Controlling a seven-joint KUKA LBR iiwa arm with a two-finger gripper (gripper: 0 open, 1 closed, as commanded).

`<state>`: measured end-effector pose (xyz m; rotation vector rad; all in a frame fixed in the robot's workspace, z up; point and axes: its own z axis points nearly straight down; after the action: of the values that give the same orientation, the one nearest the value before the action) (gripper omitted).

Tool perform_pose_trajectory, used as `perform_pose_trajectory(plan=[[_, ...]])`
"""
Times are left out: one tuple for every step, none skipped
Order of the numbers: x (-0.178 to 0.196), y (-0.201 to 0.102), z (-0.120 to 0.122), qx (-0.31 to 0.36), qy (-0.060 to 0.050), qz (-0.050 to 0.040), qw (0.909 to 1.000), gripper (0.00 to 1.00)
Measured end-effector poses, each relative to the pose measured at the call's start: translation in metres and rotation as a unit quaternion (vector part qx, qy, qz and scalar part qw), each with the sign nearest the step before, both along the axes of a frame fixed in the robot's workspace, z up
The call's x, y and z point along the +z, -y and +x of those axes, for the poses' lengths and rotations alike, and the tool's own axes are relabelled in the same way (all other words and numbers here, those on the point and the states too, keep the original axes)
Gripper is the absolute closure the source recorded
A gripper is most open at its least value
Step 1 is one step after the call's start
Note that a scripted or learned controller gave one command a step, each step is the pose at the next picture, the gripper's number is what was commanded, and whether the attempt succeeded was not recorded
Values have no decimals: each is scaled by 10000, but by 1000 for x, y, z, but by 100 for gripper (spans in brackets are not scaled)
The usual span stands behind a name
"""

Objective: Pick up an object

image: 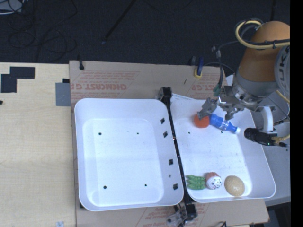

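My gripper (218, 111) hovers over the far part of the right bin (258, 174), its two fingers spread apart and open. One finger (206, 109) stands just above an orange-red round object (201, 121). Beneath and between the fingers lies a small blue bottle (222, 123), flat on the bin floor with its white cap pointing right. Nothing is lifted; the bottle rests on the bin floor.
Along the near wall of the right bin lie a green leafy toy (194, 181), a white and red ball (213, 181) and a tan egg-shaped object (234, 185). The left bin (80, 126) stands beside it, with a black divider (171, 141) between them.
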<state>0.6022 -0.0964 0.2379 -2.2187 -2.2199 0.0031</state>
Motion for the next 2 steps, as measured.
perform_pose_trajectory(plan=[[10,0,0,4,-6,2,10000,100],[116,-43,-4,22,50,-2,10000,100]])
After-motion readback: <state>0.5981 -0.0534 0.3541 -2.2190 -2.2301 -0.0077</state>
